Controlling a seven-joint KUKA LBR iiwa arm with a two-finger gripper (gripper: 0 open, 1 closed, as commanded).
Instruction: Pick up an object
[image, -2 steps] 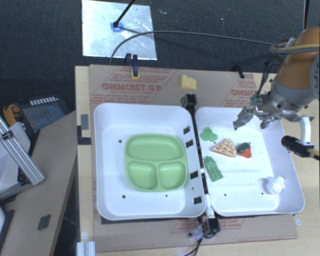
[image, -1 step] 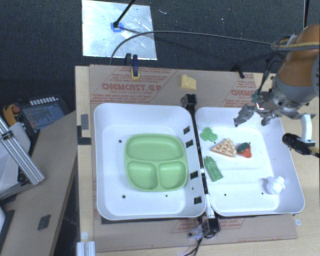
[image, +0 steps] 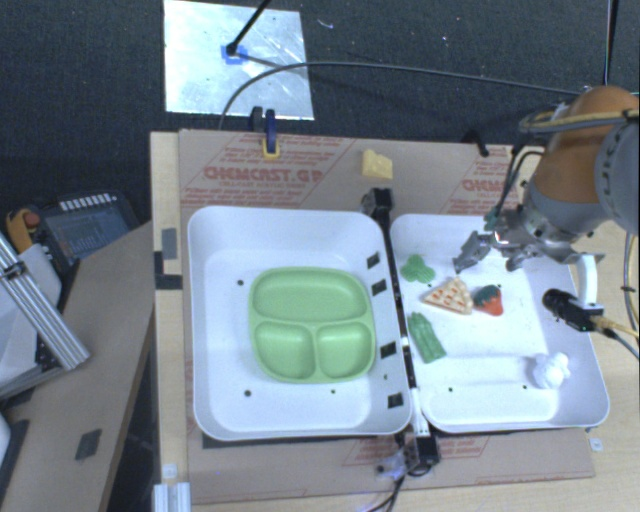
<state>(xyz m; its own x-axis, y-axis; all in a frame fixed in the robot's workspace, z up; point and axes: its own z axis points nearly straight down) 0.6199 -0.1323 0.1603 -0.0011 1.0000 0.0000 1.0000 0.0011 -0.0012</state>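
White right bin (image: 570, 400): released pincer (image: 492, 255) hovers above pizza slice (image: 449, 296), nothing between fingers.

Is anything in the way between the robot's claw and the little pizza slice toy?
Nothing visible is. The gripper hangs above the right bin, up and right of the pizza slice, with bare white floor between them. The red toy touches the slice's right side; the green pieces lie left.

Below the tool (image: 492, 255) lie a tan waffle wedge (image: 448, 296) and red strawberry (image: 489, 299), touching; green pieces (image: 417, 268) (image: 426, 337) lie farther left, a white lump (image: 548, 370) farther down.
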